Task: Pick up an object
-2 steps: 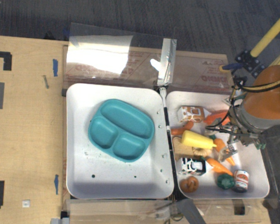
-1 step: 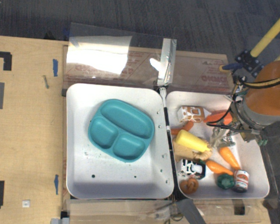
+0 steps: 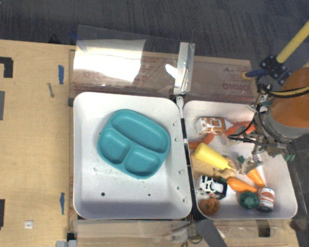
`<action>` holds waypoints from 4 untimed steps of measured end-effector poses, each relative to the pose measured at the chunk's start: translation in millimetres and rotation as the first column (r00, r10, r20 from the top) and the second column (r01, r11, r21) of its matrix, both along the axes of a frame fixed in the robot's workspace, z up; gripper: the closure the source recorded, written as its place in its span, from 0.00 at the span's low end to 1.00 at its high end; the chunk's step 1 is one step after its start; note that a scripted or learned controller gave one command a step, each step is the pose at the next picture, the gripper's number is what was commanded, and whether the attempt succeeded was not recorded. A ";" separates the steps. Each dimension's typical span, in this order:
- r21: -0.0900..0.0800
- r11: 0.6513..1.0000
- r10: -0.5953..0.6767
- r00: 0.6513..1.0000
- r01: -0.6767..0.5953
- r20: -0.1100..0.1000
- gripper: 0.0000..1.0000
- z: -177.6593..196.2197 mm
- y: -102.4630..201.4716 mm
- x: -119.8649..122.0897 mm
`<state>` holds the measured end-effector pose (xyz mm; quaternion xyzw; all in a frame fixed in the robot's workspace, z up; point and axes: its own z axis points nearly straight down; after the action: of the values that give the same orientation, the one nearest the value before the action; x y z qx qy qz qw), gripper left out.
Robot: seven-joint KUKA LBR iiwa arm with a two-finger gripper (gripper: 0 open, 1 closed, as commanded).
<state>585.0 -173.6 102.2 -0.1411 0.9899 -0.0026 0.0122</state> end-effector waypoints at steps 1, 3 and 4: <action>0.001 0.999 -0.036 0.999 0.036 -0.013 0.00 -13.2 -8.7 -53.4; -0.001 0.999 -0.033 0.999 0.033 0.002 0.00 -0.5 -6.8 -48.5; 0.001 0.999 -0.034 0.999 0.034 -0.009 0.00 -13.0 -10.1 -70.4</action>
<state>514.5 -183.7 89.2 -0.1240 0.9923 -0.0016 0.0076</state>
